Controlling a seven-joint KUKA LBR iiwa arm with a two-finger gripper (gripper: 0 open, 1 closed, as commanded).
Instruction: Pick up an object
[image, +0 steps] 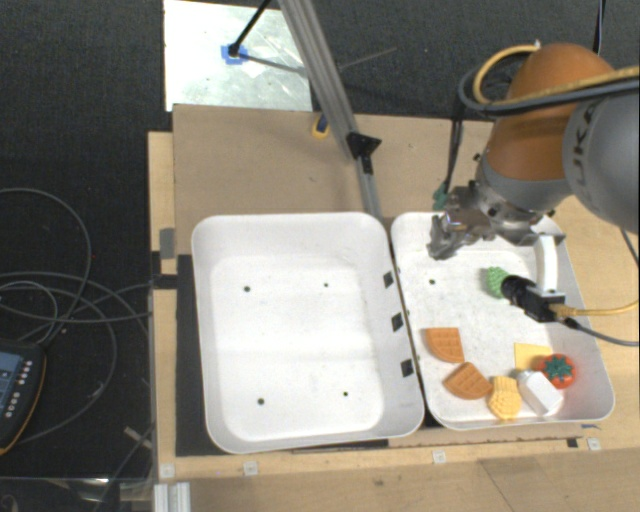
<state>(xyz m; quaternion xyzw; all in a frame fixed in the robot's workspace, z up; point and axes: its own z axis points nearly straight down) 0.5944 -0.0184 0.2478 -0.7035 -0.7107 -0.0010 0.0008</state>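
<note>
The gripper (443, 240) hangs over the right bin's (592, 405) far-left corner, its grasp state impossible to tell, while the nearest object, a green piece (493, 280), lies just beside it toward the right rim.

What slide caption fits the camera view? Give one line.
Grey arm's claw hangs over the right bin, far end, with toy foods clustered near its front and a green toy beside the wrist.

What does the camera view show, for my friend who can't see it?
A grey and orange robot arm hangs its gripper over the right bin, which holds toy foods, including a green piece and orange pieces. The left bin sits beside it.
</note>
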